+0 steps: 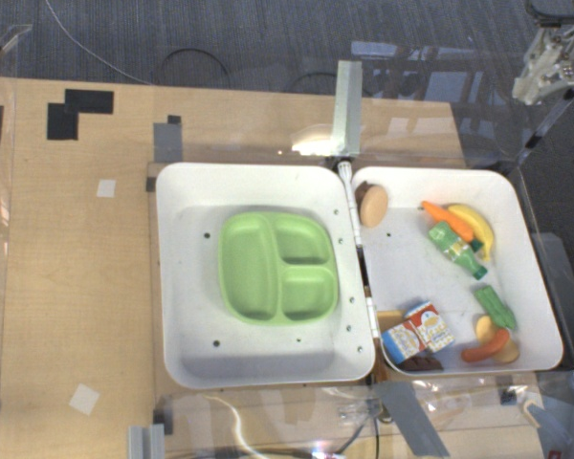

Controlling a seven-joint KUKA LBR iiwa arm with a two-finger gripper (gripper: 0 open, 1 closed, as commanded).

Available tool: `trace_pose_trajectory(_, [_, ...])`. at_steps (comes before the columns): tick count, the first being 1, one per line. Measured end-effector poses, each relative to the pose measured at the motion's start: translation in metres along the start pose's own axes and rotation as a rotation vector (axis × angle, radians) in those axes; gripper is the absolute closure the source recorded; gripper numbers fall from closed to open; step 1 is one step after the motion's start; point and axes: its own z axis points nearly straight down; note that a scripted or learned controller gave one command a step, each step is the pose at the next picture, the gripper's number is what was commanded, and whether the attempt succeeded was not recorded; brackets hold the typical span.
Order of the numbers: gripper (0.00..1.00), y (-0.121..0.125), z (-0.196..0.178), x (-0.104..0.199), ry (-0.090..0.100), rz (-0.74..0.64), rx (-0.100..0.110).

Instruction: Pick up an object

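Observation:
The right bin (526,256) holds several small toys. A tan egg-shaped piece (373,205) lies at its top left by the divider. An orange carrot (437,212), a yellow banana (473,226) and a green bottle (456,249) cluster at the upper middle. A dark green pickle (495,306) sits lower right. Below it lie a yellow-orange piece (486,329) and a red-orange piece (485,352). A blue, white and red carton (418,332) rests at the bottom left, partly over a dark brown item (422,360).
The left bin (187,256) holds a green divided plate (275,266). A metal post (348,108) stands behind the divider between the bins. A pale device on thin struts (552,60) stands off the bench at the top right.

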Motion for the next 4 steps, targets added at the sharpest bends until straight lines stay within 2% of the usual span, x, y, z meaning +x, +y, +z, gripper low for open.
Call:
trace_pose_trajectory(1, [1.00, 0.001, -0.015, -0.002, -0.013, -0.002, 0.003])
trace_pose_trajectory(2, [1.00, -0.046, 0.130, 0.025, 0.050, -0.162, -0.017])
trace_pose_trajectory(3, [1.00, -0.004, 0.056, 0.008, 0.033, -0.096, -0.009])
trace_pose_trajectory(4, [1.00, 0.012, 0.201, 0.117, 0.052, -0.116, -0.017])
